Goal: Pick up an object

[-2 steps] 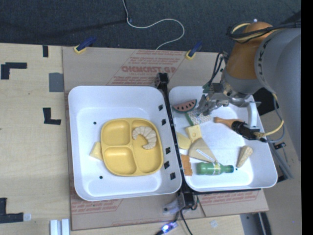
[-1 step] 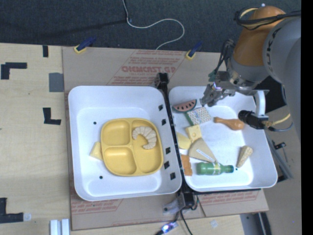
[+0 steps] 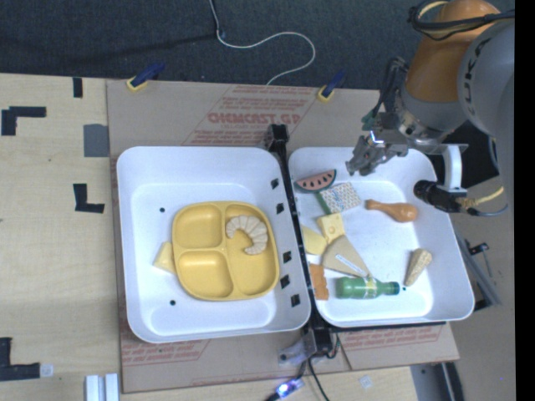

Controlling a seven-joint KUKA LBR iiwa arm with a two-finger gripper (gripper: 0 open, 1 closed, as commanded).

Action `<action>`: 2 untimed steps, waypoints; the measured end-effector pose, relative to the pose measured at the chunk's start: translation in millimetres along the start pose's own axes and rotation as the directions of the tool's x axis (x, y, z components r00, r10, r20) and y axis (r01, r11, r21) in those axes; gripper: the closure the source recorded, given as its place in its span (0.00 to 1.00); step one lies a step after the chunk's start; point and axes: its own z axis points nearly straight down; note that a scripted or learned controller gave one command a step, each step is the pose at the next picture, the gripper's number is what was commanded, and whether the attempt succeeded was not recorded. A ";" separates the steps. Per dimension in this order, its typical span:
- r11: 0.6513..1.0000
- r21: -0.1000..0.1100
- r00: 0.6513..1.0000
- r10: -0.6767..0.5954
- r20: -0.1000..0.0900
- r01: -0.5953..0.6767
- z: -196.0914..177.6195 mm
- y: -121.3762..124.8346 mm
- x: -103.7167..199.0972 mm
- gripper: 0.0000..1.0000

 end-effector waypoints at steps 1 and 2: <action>1.000 0.004 1.000 -0.004 -0.001 0.004 -6.7 -33.6 50.3 1.00; 1.000 0.006 1.000 -0.003 -0.001 0.003 6.4 -60.7 97.5 1.00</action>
